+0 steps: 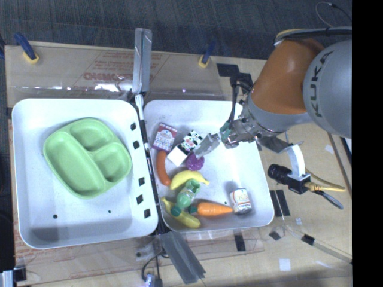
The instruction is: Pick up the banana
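Observation:
The yellow banana (189, 179) lies in the middle of the right bin (254, 160), curved, with a green bottle (184, 199) against its lower side. My gripper (204, 146) reaches in from the right and hangs over the upper middle of that bin. It is just above a purple object (194, 161), and up and to the right of the banana. Nothing of the banana is seen in the gripper.
Around the banana lie an orange-red sausage shape (161, 168), a white block (176, 156), a pink packet (164, 137), a black-and-white toy (190, 141), a carrot (213, 208), a small can (240, 200) and a yellow piece (188, 220). The left bin holds a green divided plate (88, 155).

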`<state>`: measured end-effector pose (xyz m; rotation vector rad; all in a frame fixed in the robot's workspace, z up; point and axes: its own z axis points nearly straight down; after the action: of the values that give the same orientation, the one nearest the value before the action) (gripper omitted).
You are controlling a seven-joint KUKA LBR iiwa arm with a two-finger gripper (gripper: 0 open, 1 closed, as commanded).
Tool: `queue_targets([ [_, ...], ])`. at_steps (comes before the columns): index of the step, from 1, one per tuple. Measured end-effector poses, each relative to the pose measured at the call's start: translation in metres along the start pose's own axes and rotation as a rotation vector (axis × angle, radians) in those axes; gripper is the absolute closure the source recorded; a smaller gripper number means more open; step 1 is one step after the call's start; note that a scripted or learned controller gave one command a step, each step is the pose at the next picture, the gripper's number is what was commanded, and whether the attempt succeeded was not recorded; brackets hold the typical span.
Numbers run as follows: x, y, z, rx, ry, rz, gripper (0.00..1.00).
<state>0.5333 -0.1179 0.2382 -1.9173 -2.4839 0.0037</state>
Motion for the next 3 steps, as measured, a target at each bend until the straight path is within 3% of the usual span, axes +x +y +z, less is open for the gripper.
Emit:
queue_targets([
  [1, 0.014, -0.023, 0.118, 0.001, 0.001, 0.159, 0.0],
  [2, 0.008, -0.04, 0.147, -0.001, 0.001, 0.208, 0.0],
  [3, 0.008, -0.04, 0.138, 0.0, 0.0, 0.203, 1.0],
])
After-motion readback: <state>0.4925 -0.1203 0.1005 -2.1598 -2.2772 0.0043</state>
